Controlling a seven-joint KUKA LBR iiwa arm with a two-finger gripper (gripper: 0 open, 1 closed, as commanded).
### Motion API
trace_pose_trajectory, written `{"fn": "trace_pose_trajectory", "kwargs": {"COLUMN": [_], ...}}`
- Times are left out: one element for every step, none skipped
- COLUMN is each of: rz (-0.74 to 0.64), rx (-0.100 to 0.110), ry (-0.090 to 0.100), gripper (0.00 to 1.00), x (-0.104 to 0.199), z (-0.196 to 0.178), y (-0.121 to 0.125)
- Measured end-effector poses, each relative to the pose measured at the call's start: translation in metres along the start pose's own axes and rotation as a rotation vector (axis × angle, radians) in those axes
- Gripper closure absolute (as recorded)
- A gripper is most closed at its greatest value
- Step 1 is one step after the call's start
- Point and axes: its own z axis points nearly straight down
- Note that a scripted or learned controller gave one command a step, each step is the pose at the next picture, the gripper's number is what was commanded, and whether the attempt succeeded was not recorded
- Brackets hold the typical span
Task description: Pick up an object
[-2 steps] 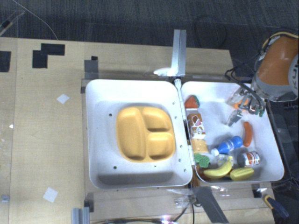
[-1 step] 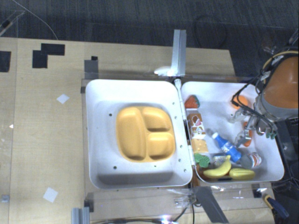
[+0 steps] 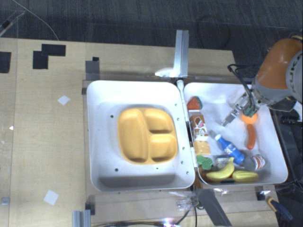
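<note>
My gripper hangs low over the upper right part of the right bin, open, with one grey finger slanting down to the left. An orange carrot-like toy lies right beside the other finger; nothing is between the fingers. A red sausage lies just below the carrot. Farther down the bin are a blue bottle, two yellow bananas, and a small can. A red strawberry and a snack packet line the bin's left wall.
The left bin holds a yellow divided plate. A green toy and a tan block sit near the right bin's lower left corner. A metal post rises behind the two bins.
</note>
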Motion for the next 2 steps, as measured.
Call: {"fn": "trace_pose_trajectory", "kwargs": {"rz": [-0.056, -0.159], "rx": [0.003, 0.001], "ry": [-0.008, 0.002], "gripper": [0.0, 0.0], "x": [0.054, 0.068], "z": [-0.002, -0.02], "y": [0.06, 0.034]}}
